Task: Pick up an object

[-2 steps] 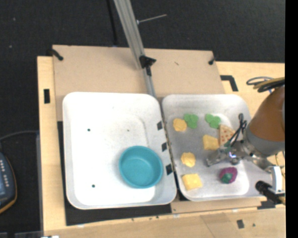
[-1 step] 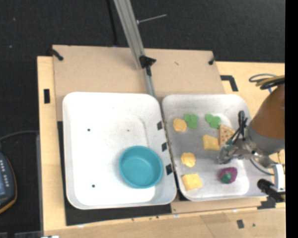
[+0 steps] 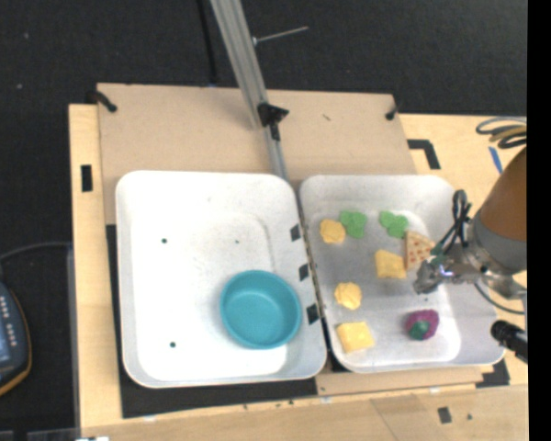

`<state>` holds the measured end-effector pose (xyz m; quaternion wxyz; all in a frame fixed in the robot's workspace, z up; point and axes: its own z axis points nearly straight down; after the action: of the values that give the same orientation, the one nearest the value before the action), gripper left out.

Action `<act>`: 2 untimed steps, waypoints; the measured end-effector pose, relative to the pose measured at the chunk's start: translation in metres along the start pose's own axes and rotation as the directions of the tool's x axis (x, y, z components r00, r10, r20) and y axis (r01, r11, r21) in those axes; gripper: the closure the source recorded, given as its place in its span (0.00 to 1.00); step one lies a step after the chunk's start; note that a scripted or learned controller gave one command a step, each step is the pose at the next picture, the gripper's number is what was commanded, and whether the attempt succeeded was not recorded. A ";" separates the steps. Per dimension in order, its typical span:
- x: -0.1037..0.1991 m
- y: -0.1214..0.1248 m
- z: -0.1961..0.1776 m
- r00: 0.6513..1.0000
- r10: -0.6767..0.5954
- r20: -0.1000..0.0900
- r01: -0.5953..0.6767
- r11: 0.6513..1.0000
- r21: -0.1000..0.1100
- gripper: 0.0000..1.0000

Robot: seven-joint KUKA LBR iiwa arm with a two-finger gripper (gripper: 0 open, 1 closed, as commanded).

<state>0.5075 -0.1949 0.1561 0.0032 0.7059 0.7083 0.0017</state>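
Camera view | end effector (image 3: 429, 277) grip state unclear | pizza-slice toy (image 3: 417, 246) just beside, upper-left

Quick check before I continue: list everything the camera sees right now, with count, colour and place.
Bins: two, white, side by side on the bench.
Bowl: one, blue, left bin, near corner.
Yellow pieces: four, right bin, left and middle.
Green pieces: two, right bin, far side.
Purple piece: one, green top, right bin, near right.
Wedge piece: one, tan and red, beside the gripper.
Handheld device: one, grey and orange, left edge.
Arm: one, orange band, right.
Gripper: one, over right bin.
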 end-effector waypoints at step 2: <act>-0.004 0.012 -0.099 1.000 -0.001 0.001 0.001 1.000 -0.002 1.00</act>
<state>0.5189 -0.1982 0.2554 0.0041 0.7055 0.7087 0.0019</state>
